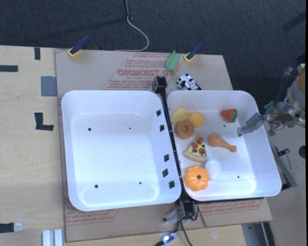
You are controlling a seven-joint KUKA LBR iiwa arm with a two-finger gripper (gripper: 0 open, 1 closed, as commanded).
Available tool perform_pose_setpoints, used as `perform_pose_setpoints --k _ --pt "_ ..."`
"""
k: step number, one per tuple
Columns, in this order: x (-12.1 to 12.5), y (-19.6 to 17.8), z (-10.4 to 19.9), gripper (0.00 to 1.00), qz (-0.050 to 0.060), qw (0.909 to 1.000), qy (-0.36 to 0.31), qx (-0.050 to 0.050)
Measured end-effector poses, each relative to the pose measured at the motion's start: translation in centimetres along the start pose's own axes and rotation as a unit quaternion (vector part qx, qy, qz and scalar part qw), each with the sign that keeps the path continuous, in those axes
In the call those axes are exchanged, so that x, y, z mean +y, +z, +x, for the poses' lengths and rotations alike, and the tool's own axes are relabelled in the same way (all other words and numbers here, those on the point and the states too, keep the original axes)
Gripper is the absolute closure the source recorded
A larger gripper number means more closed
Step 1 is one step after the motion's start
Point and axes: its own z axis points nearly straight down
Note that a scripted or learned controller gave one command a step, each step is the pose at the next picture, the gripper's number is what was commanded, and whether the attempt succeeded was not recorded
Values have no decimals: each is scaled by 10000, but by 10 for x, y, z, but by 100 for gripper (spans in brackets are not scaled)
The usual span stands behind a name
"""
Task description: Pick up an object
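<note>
At the right edge of the frame, the grey metal tool hangs over the right rim of the right shallow white plastic bin; whether it is wide or narrow cannot be told at this size and blur, and nothing shows in its grip. All the toy objects lie to its left, inside that bin. Nearest is a small red and orange rounded plastic piece in the bin's upper right, near the tool but apart from it. Lower and further left lies a tan drumstick-shaped toy, smooth and tapering to a thin end. Left of that is a wedge-shaped toy pizza slice with red dots on yellow. Above it sit a brown ring-shaped doughnut toy, a smooth orange ball and a pale yellow rounded piece, all crowded together near the divider. A ribbed orange toy pumpkin with a green stem sits at the lower left of the bin. The left white plastic bin is glossy, with rounded corners. Both rest on a brown cardboard sheet on the tabletop.
</note>
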Motion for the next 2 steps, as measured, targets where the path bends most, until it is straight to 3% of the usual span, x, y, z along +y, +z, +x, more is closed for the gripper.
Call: perform_pose_setpoints --k 1,2 --pt "-47 95 66 0 70 10000 -13 40" --pt "-42 164 95 0 -19 10000 -6 6"
